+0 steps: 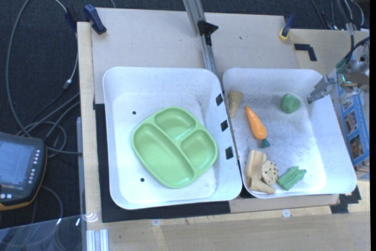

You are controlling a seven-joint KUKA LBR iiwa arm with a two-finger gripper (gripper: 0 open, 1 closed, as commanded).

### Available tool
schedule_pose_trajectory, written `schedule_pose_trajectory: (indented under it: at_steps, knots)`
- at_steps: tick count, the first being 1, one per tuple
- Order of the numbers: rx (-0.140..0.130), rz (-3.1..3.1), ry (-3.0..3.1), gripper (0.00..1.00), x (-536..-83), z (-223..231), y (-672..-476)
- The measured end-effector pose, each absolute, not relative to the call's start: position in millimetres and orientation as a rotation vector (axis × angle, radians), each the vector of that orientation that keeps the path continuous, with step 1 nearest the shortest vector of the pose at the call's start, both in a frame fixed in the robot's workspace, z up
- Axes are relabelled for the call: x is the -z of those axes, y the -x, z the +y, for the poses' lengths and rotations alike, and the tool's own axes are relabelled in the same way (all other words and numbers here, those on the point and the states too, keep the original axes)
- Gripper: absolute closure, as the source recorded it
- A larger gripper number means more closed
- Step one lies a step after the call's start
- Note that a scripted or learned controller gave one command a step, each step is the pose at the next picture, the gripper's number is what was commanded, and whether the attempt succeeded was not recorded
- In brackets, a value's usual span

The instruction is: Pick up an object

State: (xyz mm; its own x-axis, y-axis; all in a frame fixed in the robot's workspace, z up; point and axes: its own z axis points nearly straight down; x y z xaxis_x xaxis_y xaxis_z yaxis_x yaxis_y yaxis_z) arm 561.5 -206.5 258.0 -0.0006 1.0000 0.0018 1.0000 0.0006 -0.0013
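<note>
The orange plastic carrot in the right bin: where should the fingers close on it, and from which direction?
Grip the orange plastic carrot across its thick middle, coming from straight above. It lies flat and slanted on the right white bin floor, nothing touching its long sides, so fingers fit either side; the gripper waits at the right rim.

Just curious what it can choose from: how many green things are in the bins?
3. A plate in the left bin, a ball at the right bin's far side, and a small green toy near its front edge.
</note>
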Motion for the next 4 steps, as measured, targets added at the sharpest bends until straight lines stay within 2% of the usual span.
schedule_pose_trajectory:
  at_steps: [1,2,4]
  knots:
    - [0.001,-2.221,2.219,0.00,-258,-206,-561.7]
    - [-0.004,-2.218,2.216,0.00,-210,-200,-553.8]
    - [-0.005,-2.217,2.215,0.00,-93,-209,-556.3]
